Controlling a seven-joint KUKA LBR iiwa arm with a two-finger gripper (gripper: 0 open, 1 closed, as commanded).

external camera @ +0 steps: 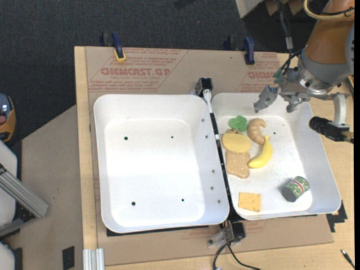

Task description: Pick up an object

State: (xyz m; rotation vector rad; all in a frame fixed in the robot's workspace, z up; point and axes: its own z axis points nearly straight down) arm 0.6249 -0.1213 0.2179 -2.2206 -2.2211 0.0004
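Here the gripper [279,99] hung with jaws spread wide, holding nothing. It was above the right bin [320,167], near the croissant [257,129].

A brown bench top [169,66], held by blue clamps [117,43], stands on dark carpet [67,16].

Two bins [107,117] — six food items [237,142]
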